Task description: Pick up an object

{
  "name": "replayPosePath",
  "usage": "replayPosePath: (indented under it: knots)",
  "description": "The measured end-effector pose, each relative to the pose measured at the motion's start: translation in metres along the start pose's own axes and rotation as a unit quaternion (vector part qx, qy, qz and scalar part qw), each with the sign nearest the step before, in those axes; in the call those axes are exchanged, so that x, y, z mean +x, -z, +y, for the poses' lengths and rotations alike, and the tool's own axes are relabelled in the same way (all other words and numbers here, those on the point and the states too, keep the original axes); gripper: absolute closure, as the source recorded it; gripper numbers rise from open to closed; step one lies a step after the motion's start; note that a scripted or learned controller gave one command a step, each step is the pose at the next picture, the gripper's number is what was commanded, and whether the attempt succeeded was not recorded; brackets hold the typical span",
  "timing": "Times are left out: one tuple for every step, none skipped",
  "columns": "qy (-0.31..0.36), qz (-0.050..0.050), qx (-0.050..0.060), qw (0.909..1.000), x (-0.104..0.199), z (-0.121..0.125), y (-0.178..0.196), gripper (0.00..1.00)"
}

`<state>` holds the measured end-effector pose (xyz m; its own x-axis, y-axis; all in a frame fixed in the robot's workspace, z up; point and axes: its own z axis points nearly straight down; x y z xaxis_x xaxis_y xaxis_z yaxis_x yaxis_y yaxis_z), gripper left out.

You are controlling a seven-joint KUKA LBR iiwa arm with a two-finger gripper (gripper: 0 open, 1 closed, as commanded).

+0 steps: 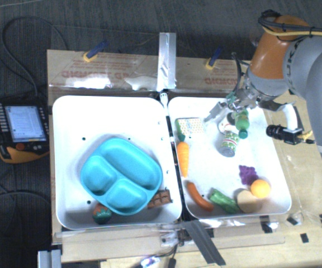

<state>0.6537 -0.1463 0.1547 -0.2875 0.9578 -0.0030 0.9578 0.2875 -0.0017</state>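
**Arm over the right bin's far end, small bottle just below its gripper**

Nearest the camera, along the bottom wall of the right bin (pixel 284 166), lie a red-orange sausage (pixel 198 196), a green pepper-like piece (pixel 222 200), a tan round item (pixel 246 201) and an orange ball (pixel 260 188), with a purple grape cluster (pixel 247 173) just above the ball. Higher up, right of centre in the frame, a small bottle (pixel 228 143) with a green-and-white label rests tilted on the bin floor. Just above it hangs the gripper (pixel 235 106), a green-capped item (pixel 242 124) beside its lower end. Whether that item sits between the fingers cannot be made out, and the state of the jaws cannot be told from this view.

Along the bin's left wall lie a carrot (pixel 183 157) and, above it, a patterned card-like pack (pixel 190 127). The arm (pixel 275 57), with its orange band, enters from the upper right of the frame.

The left bin (pixel 66 149) carries a blue divided tray (pixel 121 175), set at a slant. A dark green and red piece (pixel 100 213) touches the tray's lower edge, and a brown block (pixel 160 198) peeks out at its lower right. A handheld controller (pixel 18 128) with a lit screen lies at the far left, off the bench.
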Motion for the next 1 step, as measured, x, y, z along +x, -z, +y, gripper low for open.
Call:
replayPosePath:
  knots:
    - [0.0,0.0,0.0,1.0,0.0,-0.0001,-0.0001,0.0]
